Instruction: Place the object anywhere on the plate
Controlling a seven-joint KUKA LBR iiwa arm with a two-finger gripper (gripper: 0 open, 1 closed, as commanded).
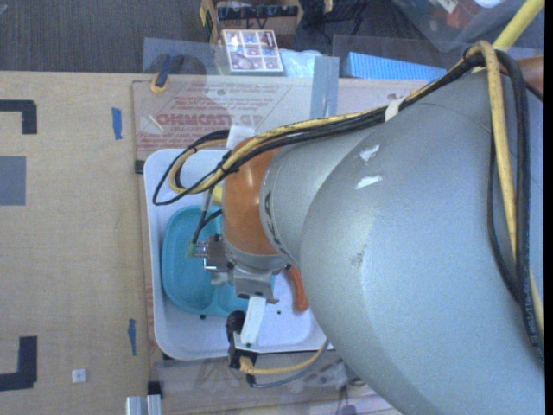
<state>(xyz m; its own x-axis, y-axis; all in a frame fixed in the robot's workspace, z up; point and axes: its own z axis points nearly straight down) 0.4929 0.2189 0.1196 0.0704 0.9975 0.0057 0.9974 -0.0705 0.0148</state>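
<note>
Arm extended in from right, low, wrist pointing down.
Orange wrist band at centre; jaws hidden beneath wrist.

From my remote station I count one grey arm with one orange band. One white bin shows beneath it; I cannot make out a second. In that bin: one teal plate and one orange object, largely hidden by the arm. On the desk: two blue tape strips. Beyond the desk: one cardboard box and one printed card.
</note>
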